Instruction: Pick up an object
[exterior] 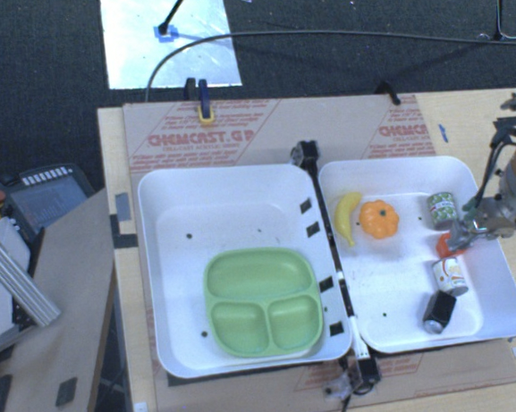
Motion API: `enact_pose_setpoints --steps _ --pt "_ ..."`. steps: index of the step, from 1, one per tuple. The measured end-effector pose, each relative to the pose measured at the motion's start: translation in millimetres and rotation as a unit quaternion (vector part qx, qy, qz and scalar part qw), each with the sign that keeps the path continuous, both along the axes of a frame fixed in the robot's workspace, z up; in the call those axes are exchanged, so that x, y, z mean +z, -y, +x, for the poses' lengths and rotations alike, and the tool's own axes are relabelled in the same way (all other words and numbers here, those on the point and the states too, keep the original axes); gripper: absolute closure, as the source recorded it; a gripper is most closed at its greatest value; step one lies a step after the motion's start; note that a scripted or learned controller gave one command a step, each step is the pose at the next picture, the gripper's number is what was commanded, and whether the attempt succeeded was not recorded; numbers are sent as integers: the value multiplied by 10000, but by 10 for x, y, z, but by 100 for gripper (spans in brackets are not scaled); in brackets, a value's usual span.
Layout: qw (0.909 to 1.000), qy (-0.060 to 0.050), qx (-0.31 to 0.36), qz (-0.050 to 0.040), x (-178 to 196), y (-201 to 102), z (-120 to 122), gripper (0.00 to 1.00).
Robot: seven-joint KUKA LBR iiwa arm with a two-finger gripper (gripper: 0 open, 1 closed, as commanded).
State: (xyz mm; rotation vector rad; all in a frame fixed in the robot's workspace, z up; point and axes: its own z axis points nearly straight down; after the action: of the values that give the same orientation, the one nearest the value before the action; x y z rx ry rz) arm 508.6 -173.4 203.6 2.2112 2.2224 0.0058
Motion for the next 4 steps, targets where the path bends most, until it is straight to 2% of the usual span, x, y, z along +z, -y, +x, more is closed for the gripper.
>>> enact_pose_setpoints --steps 1,2,3,4 --pt "10000 0 -4 -3 448 50 -10 100" --pt "10000 -27 22 18 313 -451 194 100" --pt "10000 -23 27 20 380 -951 339 100" --pt "10000 -24 27 20 284 -1516 505 100"
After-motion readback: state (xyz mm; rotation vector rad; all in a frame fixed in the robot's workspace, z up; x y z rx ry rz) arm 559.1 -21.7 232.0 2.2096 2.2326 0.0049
